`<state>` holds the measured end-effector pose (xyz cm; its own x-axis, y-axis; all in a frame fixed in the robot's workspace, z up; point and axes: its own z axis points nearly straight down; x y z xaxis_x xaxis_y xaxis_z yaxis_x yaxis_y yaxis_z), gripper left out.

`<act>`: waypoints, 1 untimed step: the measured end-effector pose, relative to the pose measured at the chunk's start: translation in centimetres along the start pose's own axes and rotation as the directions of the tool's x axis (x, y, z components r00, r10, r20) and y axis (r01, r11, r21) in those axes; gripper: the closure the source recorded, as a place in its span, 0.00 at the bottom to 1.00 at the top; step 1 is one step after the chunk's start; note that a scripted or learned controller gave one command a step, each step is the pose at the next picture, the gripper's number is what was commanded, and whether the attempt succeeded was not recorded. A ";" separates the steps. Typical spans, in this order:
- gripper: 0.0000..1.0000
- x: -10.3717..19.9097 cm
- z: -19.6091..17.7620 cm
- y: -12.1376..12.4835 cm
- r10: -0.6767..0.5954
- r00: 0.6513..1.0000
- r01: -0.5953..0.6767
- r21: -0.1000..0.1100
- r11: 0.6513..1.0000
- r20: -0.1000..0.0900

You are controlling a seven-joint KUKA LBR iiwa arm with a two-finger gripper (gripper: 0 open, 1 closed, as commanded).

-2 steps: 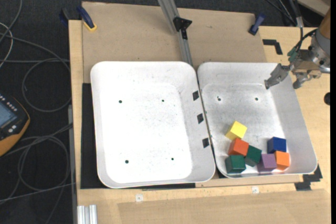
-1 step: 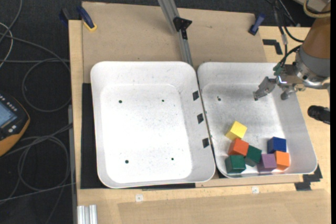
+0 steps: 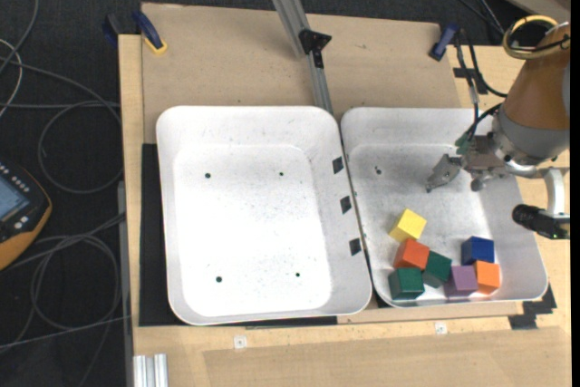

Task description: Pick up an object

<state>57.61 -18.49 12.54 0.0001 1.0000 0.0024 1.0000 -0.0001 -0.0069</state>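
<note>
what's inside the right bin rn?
The right bin holds loose blocks near its front edge: yellow block, red block, two green blocks, purple block, blue block, orange block. Anything beneath the pile is covered.

The arm [image 3: 541,95] is cut off by the frame's edge at three o'clock, so its upper links are out of sight, and its wrist covers part of the right bin's [image 3: 381,133] rim at about two o'clock. In the cluster at the bin's five o'clock corner, the purple block [image 3: 463,278] is partly hidden behind the orange block [image 3: 488,275], and the dark green block [image 3: 438,267] is overlapped by its neighbours. At nine o'clock a yellow device [image 3: 16,213] is cropped by the frame's edge.
</note>
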 end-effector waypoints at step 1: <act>1.00 0.0 -1.5 0.3 -0.001 1.000 0.001 -0.010 1.000 0.002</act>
<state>57.88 -18.51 14.00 -0.0008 1.0000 0.0002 1.0000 0.0008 0.0031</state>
